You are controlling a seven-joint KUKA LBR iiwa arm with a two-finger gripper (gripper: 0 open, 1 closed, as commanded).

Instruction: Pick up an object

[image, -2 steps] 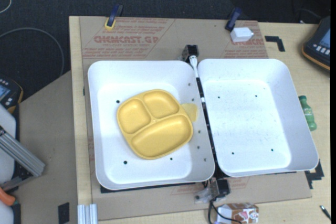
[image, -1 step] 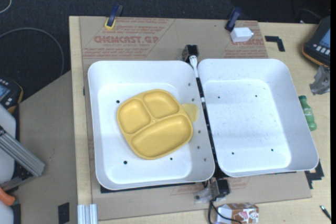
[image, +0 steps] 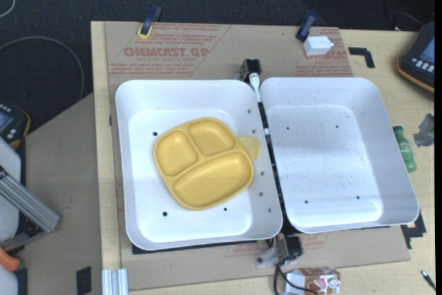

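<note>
Yellow three-compartment plastic plate [image: 202,162] lying flat in the left white bin [image: 131,148] risks slipping from our hand, whose state we cannot tell.

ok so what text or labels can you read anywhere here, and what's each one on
"CHEMCAST GP": red print, on the brown protective paper covering the bench board, behind the left bin.
The same red print repeats on the paper behind the right bin, near the white block; too blurred to read.
Small packet at the front edge: printing too small to read.
</note>
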